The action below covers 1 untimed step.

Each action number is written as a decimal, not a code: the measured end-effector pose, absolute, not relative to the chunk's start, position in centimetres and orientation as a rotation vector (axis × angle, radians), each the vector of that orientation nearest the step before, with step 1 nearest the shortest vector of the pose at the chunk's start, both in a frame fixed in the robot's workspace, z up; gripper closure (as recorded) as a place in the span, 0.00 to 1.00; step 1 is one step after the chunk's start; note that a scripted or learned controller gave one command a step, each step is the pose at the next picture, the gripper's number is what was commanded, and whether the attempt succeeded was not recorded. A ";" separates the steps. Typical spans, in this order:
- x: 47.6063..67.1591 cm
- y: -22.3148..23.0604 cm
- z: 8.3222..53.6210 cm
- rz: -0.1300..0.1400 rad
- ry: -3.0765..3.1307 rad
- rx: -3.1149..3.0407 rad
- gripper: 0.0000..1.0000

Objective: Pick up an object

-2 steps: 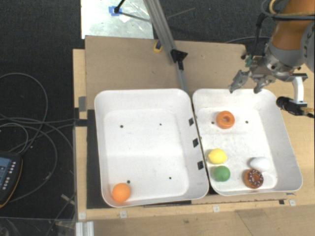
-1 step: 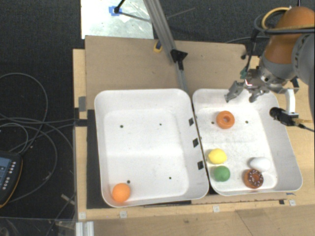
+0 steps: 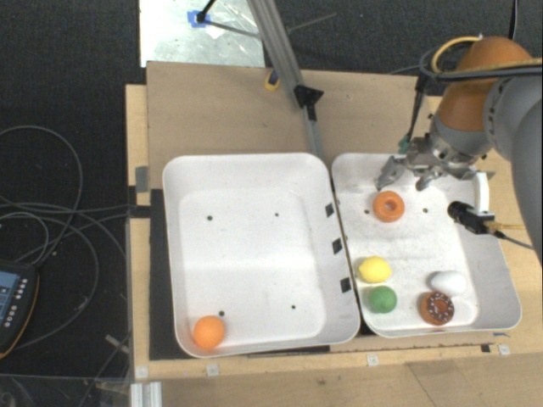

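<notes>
Hovering over your right bin (image 3: 501, 299), the end effector (image 3: 407, 175) has its fingers spread, gripping nothing; the orange ring (image 3: 389, 207) lies just below it, apart from the yellow ball (image 3: 374, 270).

The arm (image 3: 509, 100) runs off the right edge, so its base and most of its links are cut away. The jaws are too small and cluttered to tell how they stand. A white object (image 3: 447, 281) beside the brown ring (image 3: 437, 309) blends into the right bin (image 3: 509, 312); its shape is unclear. A handheld device (image 3: 13, 299) is cropped at the left edge.
</notes>
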State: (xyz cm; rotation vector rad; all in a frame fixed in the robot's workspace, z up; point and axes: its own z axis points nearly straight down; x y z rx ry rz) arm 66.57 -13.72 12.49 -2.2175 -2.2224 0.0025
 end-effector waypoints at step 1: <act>66.8 -13.8 14.0 -0.006 -2.227 -2.223 1.00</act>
